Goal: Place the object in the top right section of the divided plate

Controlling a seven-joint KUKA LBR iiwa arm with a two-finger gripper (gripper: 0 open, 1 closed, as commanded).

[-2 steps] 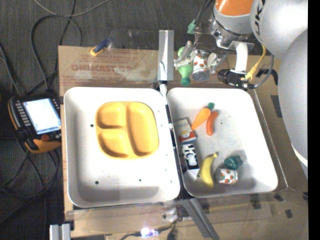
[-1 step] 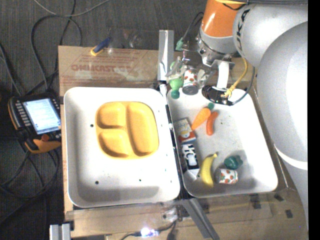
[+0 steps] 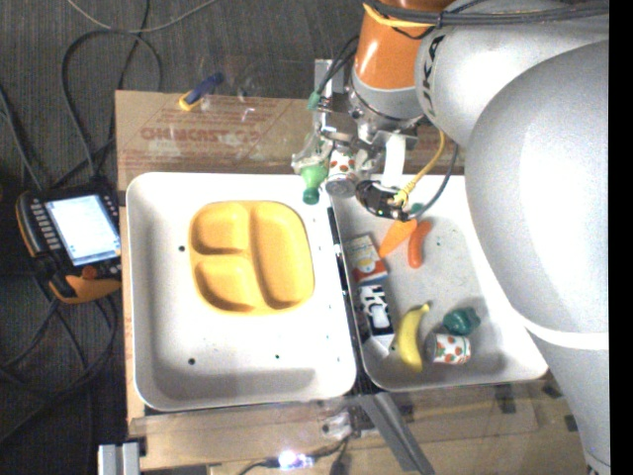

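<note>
Above the far rim between the bins, the gripper [image 3: 318, 171] clamps a green object [image 3: 314, 178]; swing left over the yellow divided plate [image 3: 252, 255] before lowering.

My own arm [image 3: 534, 166] runs off the top and right edges and hides much of the right bin [image 3: 514, 369] — its far corner and right wall are under me. My claw [image 3: 331, 166] is a tangle of cables; I cannot tell how its fingers stand. The small green thing [image 3: 313, 178] by it — too blurred to name.
</note>
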